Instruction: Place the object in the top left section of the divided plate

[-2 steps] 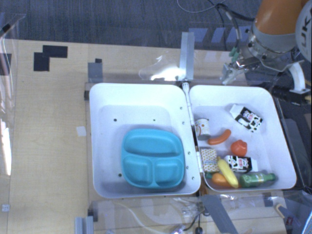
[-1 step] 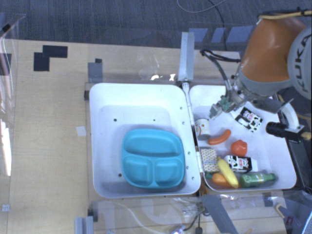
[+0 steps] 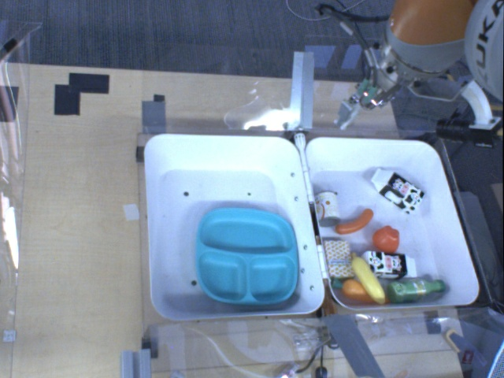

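Observation:
A blue divided plate (image 3: 247,255) lies in the left bin (image 3: 169,211), with one wide section on its far side and two smaller ones on its near side; nothing lies in it. The right bin (image 3: 441,211) holds the loose objects: a black-and-white carton (image 3: 398,190), a small can (image 3: 327,205), an orange-red sausage (image 3: 354,222), a red tomato (image 3: 386,239) and a yellow banana (image 3: 367,278). My gripper (image 3: 358,107) hangs above the far edge of the right bin, open, with nothing between its fingers.
Near the right bin's front wall lie a checkered packet (image 3: 337,254), a second black-and-white carton (image 3: 387,264), a green bottle (image 3: 415,290) and an orange fruit (image 3: 353,290). A metal divider (image 3: 309,211) separates the bins. A grey post (image 3: 302,93) stands behind them.

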{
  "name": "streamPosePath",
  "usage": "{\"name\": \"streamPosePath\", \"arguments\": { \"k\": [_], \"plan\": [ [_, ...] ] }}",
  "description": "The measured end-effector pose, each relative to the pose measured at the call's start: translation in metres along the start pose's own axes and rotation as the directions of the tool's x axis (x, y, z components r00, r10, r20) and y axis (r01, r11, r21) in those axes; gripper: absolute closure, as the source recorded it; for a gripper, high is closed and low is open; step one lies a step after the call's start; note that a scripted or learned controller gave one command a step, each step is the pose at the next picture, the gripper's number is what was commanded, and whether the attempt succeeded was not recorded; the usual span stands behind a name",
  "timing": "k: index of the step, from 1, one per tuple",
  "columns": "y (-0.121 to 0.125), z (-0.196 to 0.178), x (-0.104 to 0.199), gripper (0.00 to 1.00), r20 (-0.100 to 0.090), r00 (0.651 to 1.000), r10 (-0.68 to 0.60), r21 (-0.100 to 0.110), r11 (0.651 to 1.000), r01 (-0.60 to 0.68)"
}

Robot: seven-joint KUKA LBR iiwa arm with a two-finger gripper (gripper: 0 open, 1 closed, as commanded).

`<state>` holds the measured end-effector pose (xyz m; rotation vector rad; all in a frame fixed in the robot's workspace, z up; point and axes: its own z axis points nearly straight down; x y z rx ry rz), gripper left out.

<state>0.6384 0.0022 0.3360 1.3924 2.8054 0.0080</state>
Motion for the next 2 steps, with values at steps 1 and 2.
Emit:
{"name": "streamPosePath", "arguments": {
  "k": [1,2],
  "plan": [
    [-0.042,0.062,0.031,1.00,-0.003,0.909,-0.417,0.001,0.909,0.417],
    [-0.039,0.049,0.031,1.00,0.005,0.908,-0.418,-0.005,0.908,0.418]
  ]
}}
